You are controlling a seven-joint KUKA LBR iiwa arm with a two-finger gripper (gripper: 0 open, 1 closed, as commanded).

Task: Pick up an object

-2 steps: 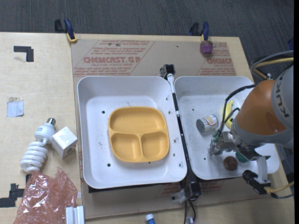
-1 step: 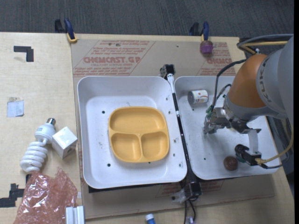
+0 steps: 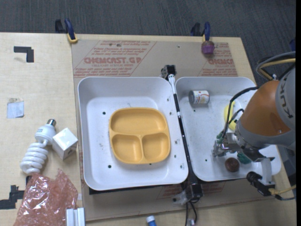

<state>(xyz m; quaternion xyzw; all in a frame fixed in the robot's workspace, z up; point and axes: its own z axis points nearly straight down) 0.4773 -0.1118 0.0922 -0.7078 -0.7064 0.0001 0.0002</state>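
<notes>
Arm (image 3: pixel 268 117) bulk hides much of the right bin (image 3: pixel 207 171), including most of a yellow thing (image 3: pixel 229 111) at its edge, so whether the gripper (image 3: pixel 225 147) is open is unclear, low beside a brown knob (image 3: pixel 231 164), with a can (image 3: pixel 199 97) well apart.
</notes>
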